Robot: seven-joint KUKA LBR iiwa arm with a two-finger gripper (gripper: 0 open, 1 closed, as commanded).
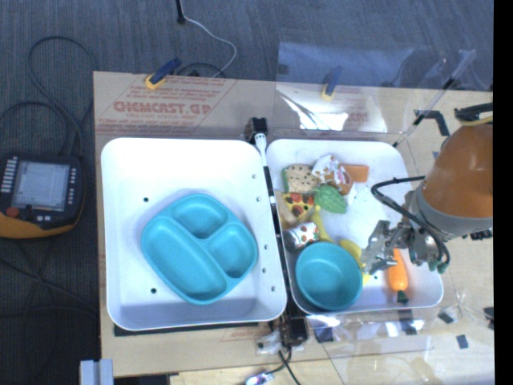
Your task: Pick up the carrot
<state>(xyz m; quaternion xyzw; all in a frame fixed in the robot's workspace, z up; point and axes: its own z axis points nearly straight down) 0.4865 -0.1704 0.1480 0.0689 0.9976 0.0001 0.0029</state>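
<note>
You are looking at a robotics lab, not a kitchen; the grey carpet-tiled floor (96, 22) carries loose black cables (48, 50); an orange-and-black handheld control pendant with a lit screen (36, 195) lies beside the bench; the brown cardboard sheet with red print (164, 103) lines the benchtop under two shallow white plastic bins (120, 159); clear plastic sheeting (361, 62) covers one corner.
</note>
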